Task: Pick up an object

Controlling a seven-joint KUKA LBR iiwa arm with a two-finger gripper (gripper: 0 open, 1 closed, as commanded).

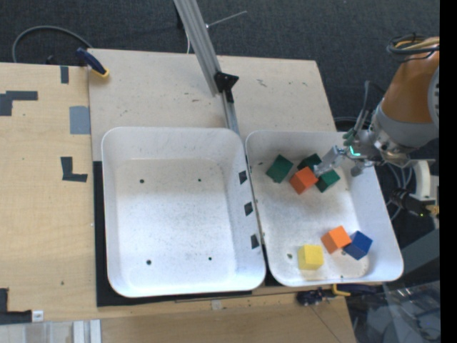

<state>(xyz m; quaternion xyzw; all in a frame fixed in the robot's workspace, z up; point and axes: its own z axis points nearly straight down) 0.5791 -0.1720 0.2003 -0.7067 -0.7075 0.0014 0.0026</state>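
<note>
The right bin (371,191) holds several small blocks. A green block (280,168) lies at its upper left, with a red-orange block (303,180) beside it. Two dark green blocks (309,163) (328,182) sit just right of those. My gripper (327,165) is low over this cluster, reaching in from the right, its tip between the two dark green blocks and next to the red-orange one. Near the front of the bin lie an orange block (335,239), a blue block (359,244) touching it, and a yellow block (310,256).
The left bin (114,191) stands beside the right one, their walls meeting at the middle. A slanted metal rail (203,41) runs down from the top to the bins' shared edge. A black cable (43,34) loops at the far left of the bench.
</note>
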